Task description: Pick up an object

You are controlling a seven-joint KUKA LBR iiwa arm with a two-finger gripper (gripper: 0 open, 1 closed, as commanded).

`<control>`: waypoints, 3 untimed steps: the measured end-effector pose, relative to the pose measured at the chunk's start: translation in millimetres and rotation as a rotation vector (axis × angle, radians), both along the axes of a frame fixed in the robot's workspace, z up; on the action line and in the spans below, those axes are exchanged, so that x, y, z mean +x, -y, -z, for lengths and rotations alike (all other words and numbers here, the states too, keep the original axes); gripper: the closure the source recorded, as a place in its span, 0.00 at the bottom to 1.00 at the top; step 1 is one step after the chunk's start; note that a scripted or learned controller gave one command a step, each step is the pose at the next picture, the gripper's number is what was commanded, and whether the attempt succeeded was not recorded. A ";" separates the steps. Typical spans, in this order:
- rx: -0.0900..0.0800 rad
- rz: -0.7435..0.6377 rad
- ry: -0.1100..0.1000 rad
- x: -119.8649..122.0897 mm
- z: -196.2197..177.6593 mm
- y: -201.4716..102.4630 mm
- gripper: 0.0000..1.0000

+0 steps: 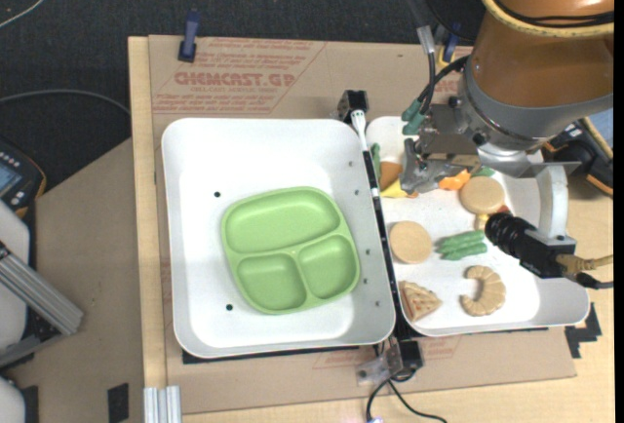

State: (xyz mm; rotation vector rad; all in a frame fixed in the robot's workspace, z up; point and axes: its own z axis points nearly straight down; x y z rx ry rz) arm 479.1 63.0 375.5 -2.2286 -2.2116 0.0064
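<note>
Gripper (421, 179) low in my right white plastic bin (558, 310), aperture hidden, cannot tell. Small orange carrot-like food piece (451, 182) just beside it, likeliest target. Round tan cookie (409, 242) nearer camera, untouched.

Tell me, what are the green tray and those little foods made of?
The green tray looks like matte moulded plastic: uniform colour, rounded compartments. The croissant, round cookie and green bean pod look like plastic toy food, smooth and evenly coloured, though that is a guess.
</note>
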 end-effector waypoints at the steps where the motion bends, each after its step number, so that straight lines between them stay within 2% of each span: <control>1: 0.001 -0.004 -0.001 -0.2 46.0 27.3 1.00; 2: 0.003 -0.014 0.006 0.0 39.7 -47.8 1.00; 3: 0.004 -0.010 0.013 0.8 -30.0 -55.4 1.00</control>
